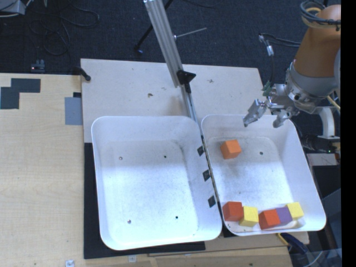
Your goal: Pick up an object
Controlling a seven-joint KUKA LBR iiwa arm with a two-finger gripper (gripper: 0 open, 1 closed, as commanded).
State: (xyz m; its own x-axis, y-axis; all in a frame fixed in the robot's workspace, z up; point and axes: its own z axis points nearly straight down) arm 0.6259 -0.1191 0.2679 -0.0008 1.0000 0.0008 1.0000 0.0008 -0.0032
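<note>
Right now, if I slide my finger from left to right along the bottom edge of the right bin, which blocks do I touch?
red block → yellow block → second red block → purple block → second yellow block

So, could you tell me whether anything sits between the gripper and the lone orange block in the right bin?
Nothing visible does. The gripper is at the far rim of the right bin, and the orange block sits alone on bare floor nearer the divider. The other blocks cluster along the near wall.
</note>
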